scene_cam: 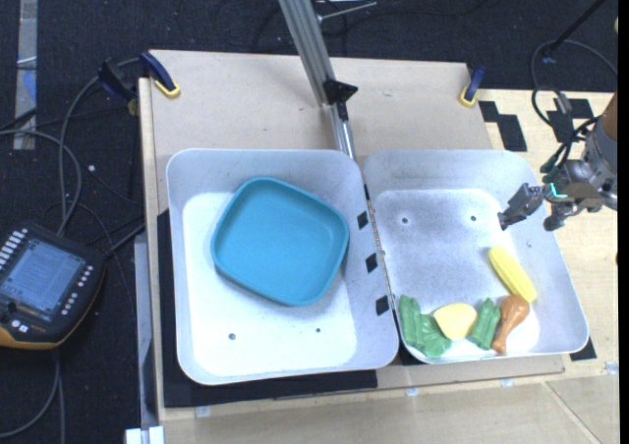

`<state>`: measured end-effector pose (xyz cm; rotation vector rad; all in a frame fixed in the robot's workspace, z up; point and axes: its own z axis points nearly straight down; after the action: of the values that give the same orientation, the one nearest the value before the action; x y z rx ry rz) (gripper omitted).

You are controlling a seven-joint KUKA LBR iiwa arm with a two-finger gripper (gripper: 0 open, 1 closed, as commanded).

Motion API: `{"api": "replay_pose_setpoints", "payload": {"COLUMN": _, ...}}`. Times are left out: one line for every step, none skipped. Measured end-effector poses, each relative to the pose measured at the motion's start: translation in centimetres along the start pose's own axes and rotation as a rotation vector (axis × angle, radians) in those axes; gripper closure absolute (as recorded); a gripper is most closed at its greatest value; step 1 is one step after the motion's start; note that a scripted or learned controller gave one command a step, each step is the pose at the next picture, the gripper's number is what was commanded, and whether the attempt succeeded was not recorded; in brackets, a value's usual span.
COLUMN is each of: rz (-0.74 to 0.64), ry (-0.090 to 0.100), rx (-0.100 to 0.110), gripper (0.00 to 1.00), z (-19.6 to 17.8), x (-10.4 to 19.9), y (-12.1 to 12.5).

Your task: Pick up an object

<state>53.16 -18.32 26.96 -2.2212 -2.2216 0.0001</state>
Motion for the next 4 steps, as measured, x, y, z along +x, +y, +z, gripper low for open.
{"api": "replay_pose_setpoints", "payload": {"rz": 0.000, "ry": 0.000, "rx": 0.000, "gripper": 0.00, "z": 0.0, "x": 0.0, "y": 0.0}}
{"api": "replay_pose_setpoints", "payload": {"rz": -0.001, "ry": 0.001, "rx": 0.004, "gripper": 0.00, "z": 5.7, "x": 0.9, "y": -0.3}}
{"api": "replay_pose_setpoints", "payload": {"rz": 0.000, "ry": 0.001, "rx": 0.006, "gripper": 0.00, "z": 11.9, "x": 0.5, "y": -0.9}}
{"api": "replay_pose_setpoints", "payload": {"rz": 0.000, "ry": 0.001, "rx": 0.005, "gripper": 0.00, "z": 17.1, "x": 0.6, "y": -1.0}}
